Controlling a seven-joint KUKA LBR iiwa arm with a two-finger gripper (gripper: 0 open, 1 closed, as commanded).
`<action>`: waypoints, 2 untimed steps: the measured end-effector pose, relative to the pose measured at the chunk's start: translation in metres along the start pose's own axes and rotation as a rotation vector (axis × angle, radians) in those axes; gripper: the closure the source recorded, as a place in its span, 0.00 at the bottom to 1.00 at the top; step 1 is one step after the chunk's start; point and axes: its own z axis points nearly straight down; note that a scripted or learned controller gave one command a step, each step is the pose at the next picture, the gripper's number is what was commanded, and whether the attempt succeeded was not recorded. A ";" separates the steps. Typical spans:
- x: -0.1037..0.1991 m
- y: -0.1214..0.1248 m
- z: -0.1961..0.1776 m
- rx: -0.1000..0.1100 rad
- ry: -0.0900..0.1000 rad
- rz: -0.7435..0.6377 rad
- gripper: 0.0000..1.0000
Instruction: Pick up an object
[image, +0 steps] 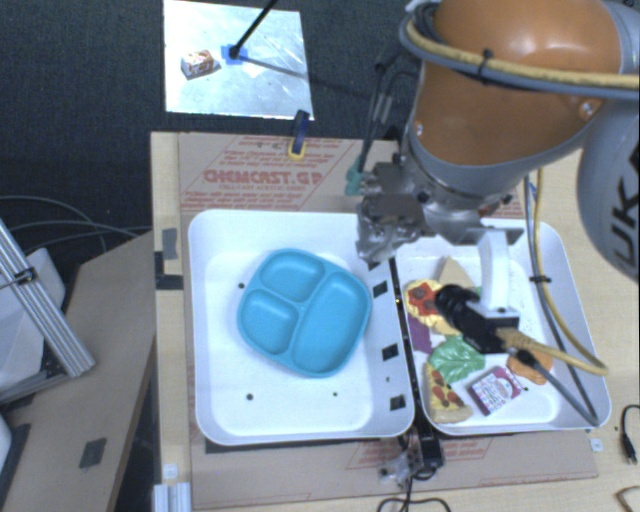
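Note:
My gripper (374, 248) hangs low over the far end of the ridge between the two bins, beside the far right corner of the blue divided plate (303, 311). The plate lies in the left bin (215, 400). In the right bin (560, 270) lie several small toy foods: a red and yellow pizza slice (424, 301), a green leaf (456, 358), a second pizza slice (446, 396), a maroon packet (493, 390) and an orange piece (527, 367). Nothing shows between the gripper's tips.
The arm's big orange and grey body (510, 90) covers the far part of the right bin. A cardboard sheet (260, 175) lies under both bins. A shiny plate (237, 58) with a small object sits beyond the bench.

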 end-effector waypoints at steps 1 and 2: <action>-0.001 0.001 -0.008 0.001 -0.002 -0.005 1.00; -0.001 0.002 -0.019 0.000 -0.002 -0.012 1.00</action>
